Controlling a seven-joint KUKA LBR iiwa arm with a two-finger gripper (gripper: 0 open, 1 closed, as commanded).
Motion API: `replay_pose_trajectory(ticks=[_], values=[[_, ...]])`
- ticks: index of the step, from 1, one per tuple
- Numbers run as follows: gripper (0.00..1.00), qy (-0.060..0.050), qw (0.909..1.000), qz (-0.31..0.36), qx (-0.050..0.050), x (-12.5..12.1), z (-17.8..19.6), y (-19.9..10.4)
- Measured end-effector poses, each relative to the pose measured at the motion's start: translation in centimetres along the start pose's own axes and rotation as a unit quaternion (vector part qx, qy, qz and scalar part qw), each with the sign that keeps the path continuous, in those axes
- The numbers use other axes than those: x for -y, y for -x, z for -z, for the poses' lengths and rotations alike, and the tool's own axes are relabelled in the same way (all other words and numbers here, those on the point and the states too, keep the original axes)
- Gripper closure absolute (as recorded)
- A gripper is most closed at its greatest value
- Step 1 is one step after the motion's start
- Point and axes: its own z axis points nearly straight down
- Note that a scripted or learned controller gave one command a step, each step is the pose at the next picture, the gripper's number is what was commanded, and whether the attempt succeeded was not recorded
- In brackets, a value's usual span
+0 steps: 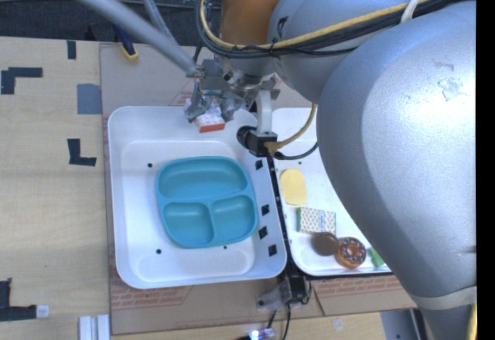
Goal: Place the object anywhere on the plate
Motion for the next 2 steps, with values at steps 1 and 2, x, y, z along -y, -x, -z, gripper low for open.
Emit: replay_pose_trajectory(ticks=[1, 2], values=[[1.00, 0.000, 1.0000, -0.001, 0.000, -0.17, 0.38, -2.41], [0.00, 0.000, 1.0000, -0.002, 0.001, -0.17, 0.37, -2.27]])
